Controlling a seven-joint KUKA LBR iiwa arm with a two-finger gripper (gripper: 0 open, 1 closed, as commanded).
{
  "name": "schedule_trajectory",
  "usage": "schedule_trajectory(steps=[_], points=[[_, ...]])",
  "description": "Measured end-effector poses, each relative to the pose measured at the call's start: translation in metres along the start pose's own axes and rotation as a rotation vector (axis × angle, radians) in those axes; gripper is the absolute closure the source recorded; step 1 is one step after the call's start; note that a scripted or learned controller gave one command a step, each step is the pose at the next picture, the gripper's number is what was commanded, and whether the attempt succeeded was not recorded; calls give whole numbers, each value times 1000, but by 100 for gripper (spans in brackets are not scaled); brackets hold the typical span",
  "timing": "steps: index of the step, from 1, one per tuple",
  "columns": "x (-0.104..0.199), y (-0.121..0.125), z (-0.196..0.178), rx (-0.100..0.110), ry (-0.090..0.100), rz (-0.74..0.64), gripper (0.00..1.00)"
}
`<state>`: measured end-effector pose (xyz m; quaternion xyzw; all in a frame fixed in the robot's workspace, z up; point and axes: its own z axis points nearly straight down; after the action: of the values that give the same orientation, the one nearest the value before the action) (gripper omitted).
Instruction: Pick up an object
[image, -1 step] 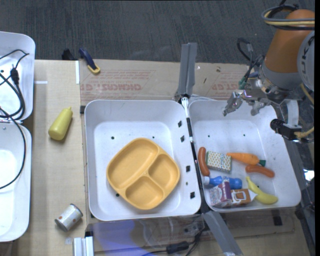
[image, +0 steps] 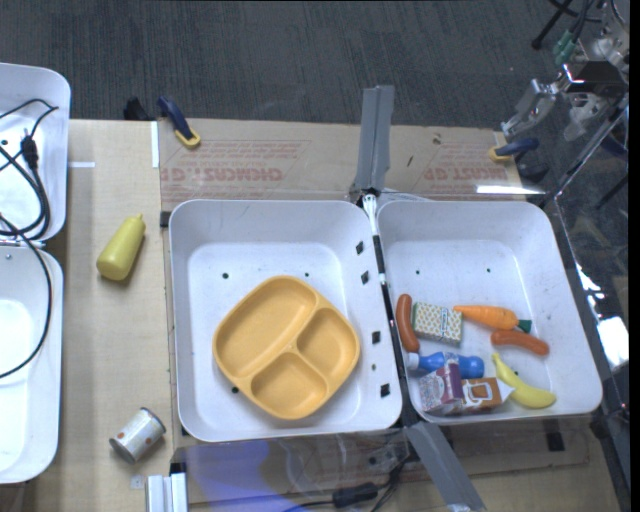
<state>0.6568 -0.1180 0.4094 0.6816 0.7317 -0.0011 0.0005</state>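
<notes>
At the top right corner, above the counter (image: 300, 150), the pincer (image: 540, 100) sits well apart from both bins; you cannot tell from here if it is apart or together, and nothing is seen in it. In the right bin (image: 560, 240) the small things lie crowded along the near side: a sausage (image: 404, 321), a small box (image: 437, 322), a carrot (image: 490, 317), a second orange piece (image: 521, 342), a blue bottle (image: 438, 362), a carton (image: 465, 393) and a banana (image: 522, 386). They look like light toy food, probably hard and a little slippery. The carrot seems the easiest; take it across the thick middle. It has free room on the far side, while the carton and banana touch and sit close to the wall. The left bin (image: 200, 230) carries a yellow tray (image: 287, 346), too wide and flat for a grip.
</notes>
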Motion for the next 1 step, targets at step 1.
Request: schedule_trajectory(steps=[1], points=[[0, 1, -7, 3, -2, -3, 100]])
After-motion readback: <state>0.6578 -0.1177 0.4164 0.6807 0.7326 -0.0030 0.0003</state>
